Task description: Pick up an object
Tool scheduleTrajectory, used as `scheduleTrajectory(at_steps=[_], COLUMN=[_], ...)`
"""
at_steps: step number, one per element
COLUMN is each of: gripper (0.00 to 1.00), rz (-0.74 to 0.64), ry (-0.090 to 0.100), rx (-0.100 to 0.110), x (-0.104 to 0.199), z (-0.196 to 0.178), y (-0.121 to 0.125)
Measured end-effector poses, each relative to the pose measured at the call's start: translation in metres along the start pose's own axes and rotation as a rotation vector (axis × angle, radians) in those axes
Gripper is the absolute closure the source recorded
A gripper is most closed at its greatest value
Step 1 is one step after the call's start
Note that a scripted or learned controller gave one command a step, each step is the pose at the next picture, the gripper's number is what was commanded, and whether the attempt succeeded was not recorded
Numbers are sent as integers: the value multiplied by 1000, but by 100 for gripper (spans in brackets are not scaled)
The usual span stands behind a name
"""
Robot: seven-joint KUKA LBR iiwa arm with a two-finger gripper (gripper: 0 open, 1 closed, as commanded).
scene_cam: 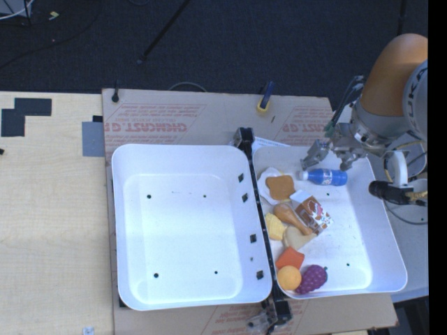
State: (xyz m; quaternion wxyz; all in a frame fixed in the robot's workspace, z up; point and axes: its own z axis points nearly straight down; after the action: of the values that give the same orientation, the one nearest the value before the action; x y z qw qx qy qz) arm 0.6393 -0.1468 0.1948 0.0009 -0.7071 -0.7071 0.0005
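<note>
My gripper [328,159] hangs open over the far part of the right bin [377,257], its two fingers spread apart with nothing between them. Just below it a blue bottle [325,177] with a white cap lies on its side. Along the bin's left side lie a toast slice [280,186], a brown snack packet [314,214], a bread-like stick [288,216], a yellow piece [274,226], an orange-red block [290,259], an orange fruit [289,278] and a purple grape bunch [313,278].
The left bin [181,229] stands beside the right one, a black divider strip [253,208] between them. Both rest on cardboard [174,121]. A wooden bench top [49,222] stretches to the left.
</note>
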Motion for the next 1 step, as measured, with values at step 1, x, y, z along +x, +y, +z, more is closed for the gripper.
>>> scheduleTrajectory(at_steps=[1], gripper=[0], rz=[0], ry=[1], rx=[-1], x=[45], z=[109], y=[-11])
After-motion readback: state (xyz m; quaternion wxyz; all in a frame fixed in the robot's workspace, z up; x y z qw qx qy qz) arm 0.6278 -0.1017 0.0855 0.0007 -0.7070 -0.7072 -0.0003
